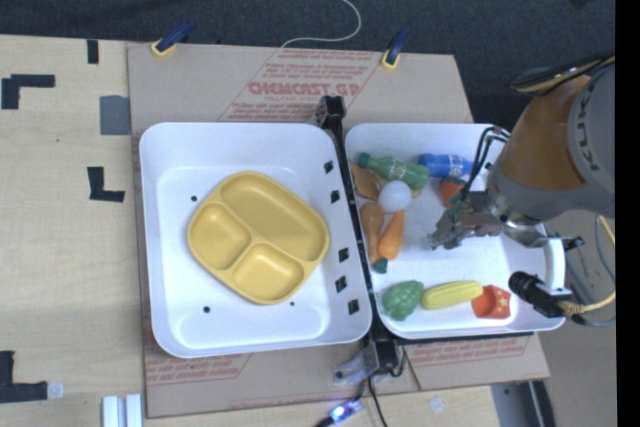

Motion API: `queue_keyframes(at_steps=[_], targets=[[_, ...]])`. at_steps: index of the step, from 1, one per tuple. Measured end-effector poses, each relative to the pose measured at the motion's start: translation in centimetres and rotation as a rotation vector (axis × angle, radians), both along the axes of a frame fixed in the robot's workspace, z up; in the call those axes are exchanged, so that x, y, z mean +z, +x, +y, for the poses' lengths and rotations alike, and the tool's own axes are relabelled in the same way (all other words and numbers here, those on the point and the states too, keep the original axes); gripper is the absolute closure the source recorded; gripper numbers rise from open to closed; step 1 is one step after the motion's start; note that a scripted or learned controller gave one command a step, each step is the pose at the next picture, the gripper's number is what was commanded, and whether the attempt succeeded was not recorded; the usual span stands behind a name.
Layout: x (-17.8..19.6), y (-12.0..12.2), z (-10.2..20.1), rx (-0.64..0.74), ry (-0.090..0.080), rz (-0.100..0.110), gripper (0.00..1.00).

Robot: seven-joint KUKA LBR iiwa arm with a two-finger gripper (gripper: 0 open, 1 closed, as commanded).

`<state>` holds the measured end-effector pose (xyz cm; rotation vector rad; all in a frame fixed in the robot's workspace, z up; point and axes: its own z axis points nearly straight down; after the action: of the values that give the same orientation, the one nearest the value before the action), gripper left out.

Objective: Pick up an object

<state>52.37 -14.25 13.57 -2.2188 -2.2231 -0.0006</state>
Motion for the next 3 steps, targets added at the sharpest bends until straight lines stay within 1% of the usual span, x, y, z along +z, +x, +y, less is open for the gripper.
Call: queue_keyframes(at_steps=[1, 2, 3], targets=[[4.8, -0.1, -1.0, -0.001, -0.002, -0.002, 1.00], [9.0, 0.0, -0.9, 0.000, -0.001, -0.002, 1.00], [8.1, 3.9, 2.2, 0.004, 0.000, 0.001, 1.00]])
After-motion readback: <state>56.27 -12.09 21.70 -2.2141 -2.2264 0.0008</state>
